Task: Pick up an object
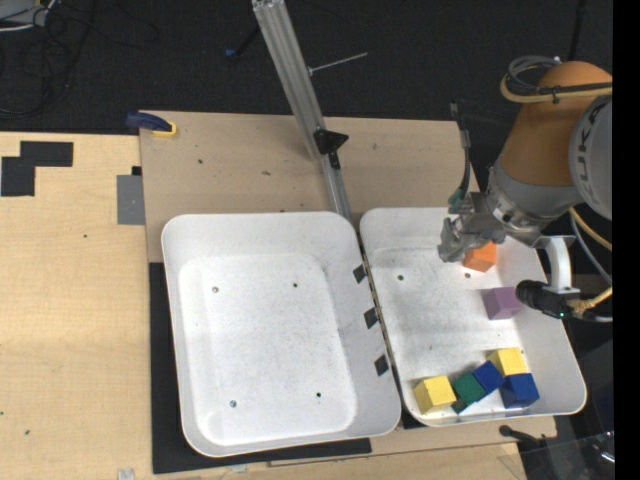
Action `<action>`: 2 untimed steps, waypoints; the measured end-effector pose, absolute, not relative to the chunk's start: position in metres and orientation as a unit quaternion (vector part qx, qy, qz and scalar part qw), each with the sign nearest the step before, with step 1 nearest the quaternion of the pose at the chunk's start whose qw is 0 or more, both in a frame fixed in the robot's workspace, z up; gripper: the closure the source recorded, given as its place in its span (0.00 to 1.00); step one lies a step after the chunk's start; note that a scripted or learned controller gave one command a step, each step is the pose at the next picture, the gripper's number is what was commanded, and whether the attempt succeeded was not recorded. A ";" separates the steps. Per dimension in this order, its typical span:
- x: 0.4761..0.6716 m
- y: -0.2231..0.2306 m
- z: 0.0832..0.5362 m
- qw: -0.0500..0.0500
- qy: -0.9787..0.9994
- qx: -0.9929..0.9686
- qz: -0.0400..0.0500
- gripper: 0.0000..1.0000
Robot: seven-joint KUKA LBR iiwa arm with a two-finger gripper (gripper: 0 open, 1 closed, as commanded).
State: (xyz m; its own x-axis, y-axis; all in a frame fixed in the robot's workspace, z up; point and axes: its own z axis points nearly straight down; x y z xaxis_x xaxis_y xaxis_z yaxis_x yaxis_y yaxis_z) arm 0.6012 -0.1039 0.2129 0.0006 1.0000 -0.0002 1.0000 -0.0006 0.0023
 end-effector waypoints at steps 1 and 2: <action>0.602 -0.106 0.266 0.001 0.707 0.707 0.001 1.00; 0.572 -0.060 0.250 -0.003 0.708 0.706 -0.001 1.00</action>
